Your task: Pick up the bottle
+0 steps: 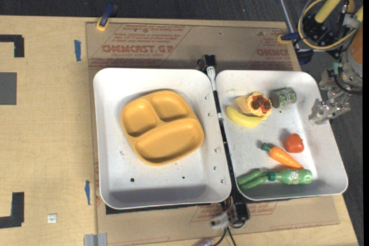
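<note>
On the bench's left side, a white bin (109,141) is holding a yellow divided plate (162,125), which is lying flat near the bin's middle with its three compartments facing up. Just beside it, across a dark clamp strip (216,118), a second white bin (328,147) is carrying the smaller items. Toward its upper left, a banana (242,118) is lying with a slice of pizza (258,104) touching it from above. Right of the pizza, a small green can (283,97) is resting on its side. Lower down, a red pepper (294,143) is sitting just above a carrot (281,156), the two nearly touching. Along the bin's near edge, the green bottle (282,177) is lying on its side, lengthwise from left to right, well apart from the arm. At the far right, the gripper (324,110) is hovering over the bin's right rim, level with the can; whether its jaws are parted or closed cannot be told, and nothing is showing between them.
</note>
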